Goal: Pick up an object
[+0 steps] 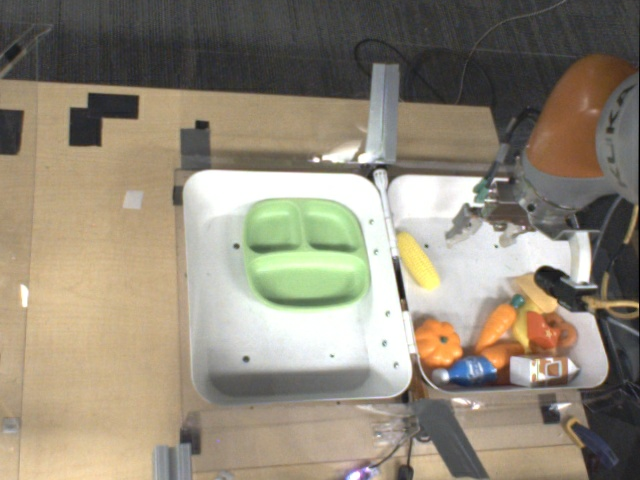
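The claw [478, 220], holding nothing so far as I can tell and its opening unclear, hangs in the right bin [450, 193], with the corn cob [417, 259] just left and nearer, lying diagonally.

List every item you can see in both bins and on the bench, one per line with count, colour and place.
bench: 1, light wood, under both bins
bins: 2, white, left bin and right bin side by side
divided plate: 1, green, middle of left bin
corn cob: 1, yellow, left side of right bin
pumpkin: 1, orange, near left corner of right bin
carrot: 1, orange, near edge of right bin
bottle: 1, blue, near edge, beside pumpkin
carton: 1, white, near right corner
other toy food: heaped, red and yellow, too jumbled to count
arm: 1, grey with orange band, right side
claw: 1, over right bin, apart from corn cob
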